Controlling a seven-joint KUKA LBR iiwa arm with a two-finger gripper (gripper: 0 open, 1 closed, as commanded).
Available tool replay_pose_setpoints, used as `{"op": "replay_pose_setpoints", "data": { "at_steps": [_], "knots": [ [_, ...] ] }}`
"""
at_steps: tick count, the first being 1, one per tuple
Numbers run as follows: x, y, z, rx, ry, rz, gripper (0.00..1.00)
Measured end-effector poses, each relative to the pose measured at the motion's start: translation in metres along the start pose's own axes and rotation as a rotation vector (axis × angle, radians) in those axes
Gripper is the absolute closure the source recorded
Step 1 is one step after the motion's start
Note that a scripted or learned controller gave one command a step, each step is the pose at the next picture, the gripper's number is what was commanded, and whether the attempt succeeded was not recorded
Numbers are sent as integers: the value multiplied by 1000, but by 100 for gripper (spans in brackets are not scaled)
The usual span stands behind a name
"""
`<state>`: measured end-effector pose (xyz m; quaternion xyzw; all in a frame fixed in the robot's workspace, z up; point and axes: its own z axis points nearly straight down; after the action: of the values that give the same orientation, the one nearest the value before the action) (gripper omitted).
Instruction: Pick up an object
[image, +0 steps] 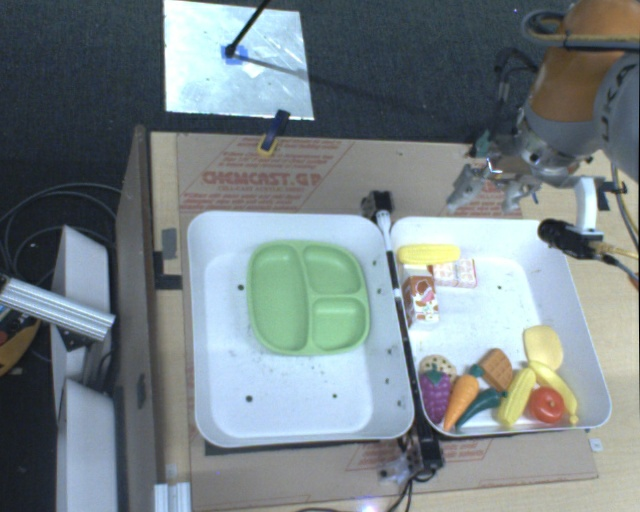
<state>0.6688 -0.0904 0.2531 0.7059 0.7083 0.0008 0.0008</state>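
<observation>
My gripper (489, 192) hangs over the bench just beyond the far rim of the right bin (580, 310), open, with nothing between its fingers. In that bin, a yellow corn piece (428, 254), a small pink box (456, 272) and a little carton (421, 299) lie near the far left corner. A heap fills the near end: cookie (436, 366), purple grapes (433, 389), carrot (460, 399), bread roll (496, 367), yellow banana (521, 391), red tomato (547, 404) and a pale yellow fruit (543, 346).
A green divided plate (306, 297) lies in the left bin (220, 400). A black clip (378, 205) sits where the bins meet at the far side. Cardboard (300, 175) covers the bench behind the bins. A black part (566, 238) juts from the arm over the right bin's far corner.
</observation>
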Motion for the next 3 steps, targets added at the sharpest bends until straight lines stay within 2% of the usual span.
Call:
{"op": "replay_pose_setpoints", "data": {
  "at_steps": [1,2,3],
  "knots": [
    [80,-108,18,10,5,-7,0],
    [129,-164,72,11,3,-5,0],
    [158,-167,111,-11,-17,15,0]
  ]
}}
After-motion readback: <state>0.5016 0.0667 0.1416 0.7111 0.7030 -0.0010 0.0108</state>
